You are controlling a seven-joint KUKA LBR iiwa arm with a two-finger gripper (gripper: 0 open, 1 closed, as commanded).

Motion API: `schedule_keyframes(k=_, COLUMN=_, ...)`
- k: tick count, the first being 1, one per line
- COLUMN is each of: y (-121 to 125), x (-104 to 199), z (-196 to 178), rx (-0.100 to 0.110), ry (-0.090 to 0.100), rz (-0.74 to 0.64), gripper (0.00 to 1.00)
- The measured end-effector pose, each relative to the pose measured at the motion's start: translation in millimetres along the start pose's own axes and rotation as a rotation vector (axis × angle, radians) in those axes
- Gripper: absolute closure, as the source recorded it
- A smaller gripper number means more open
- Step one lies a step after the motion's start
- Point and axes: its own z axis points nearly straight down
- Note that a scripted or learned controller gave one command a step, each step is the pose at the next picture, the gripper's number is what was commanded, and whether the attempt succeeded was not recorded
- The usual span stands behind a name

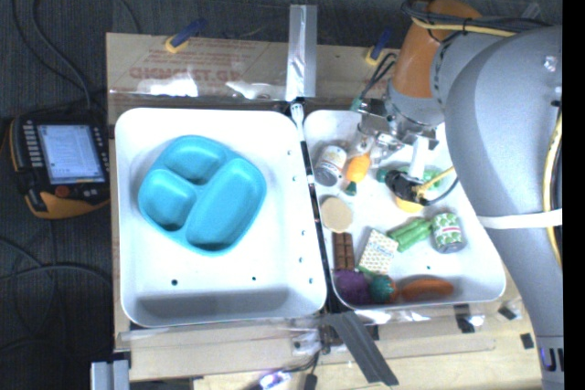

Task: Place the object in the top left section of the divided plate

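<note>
The blue divided plate lies in the left bin, with two smaller sections on its left side and one large section on the right; all three sections hold nothing. My gripper hangs low over the back part of the right bin, under the orange-banded wrist. Just in front of it lie a small orange object and a silver tin. I cannot see whether it touches either one.
The right bin holds several items: a tan disc, a brown bar, a patterned box, a green vegetable, a green can, a purple fruit and a red-orange item. A pendant lies to the left of the bench.
</note>
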Motion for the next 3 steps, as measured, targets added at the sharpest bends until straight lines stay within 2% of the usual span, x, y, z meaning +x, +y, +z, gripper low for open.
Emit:
schedule_keyframes(k=1, y=-6.3, x=-2.0, z=3.2, rx=-0.018, ry=-0.005, rz=-0.173, gripper=1.0)
schedule_keyframes(k=2, y=9.4, x=-20.3, z=4.6, rx=0.0, ry=0.009, rz=0.059, gripper=1.0)
schedule_keyframes(k=3, y=2.2, x=-7.3, z=4.4, rx=-0.004, ry=-0.013, rz=-0.175, gripper=1.0)
